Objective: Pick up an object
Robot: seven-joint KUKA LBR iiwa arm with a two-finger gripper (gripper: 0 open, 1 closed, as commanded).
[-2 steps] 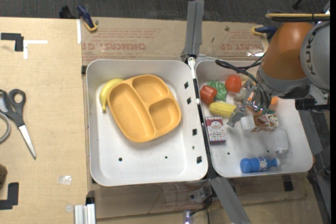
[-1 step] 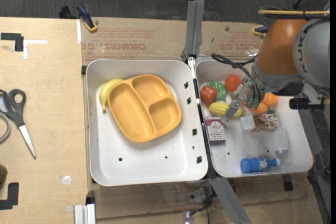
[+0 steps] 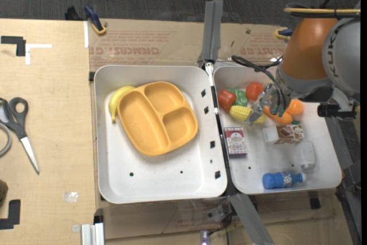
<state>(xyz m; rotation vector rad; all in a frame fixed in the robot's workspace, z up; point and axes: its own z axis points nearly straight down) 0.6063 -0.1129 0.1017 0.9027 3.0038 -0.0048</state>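
Your gripper (image 3: 268, 105) hangs low in the right bin (image 3: 321, 181) over the toy corn cob (image 3: 245, 114); I can't tell its state. The corn looks light, hard and slick, so pinch it across the middle.

**Right bin: loose objects for picking**

Right bin (image 3: 330, 178), shallow, white. Upper part: red pepper (image 3: 226, 98), green piece (image 3: 240, 96), red-orange tomato (image 3: 254, 90), yellow corn cob (image 3: 245, 113) and an orange piece (image 3: 293, 107), clustered close together. Centre left: small red box (image 3: 235, 142), lying flat. Centre: brown-and-white packet (image 3: 289, 133). Front: blue bottle (image 3: 282, 180), on its side.
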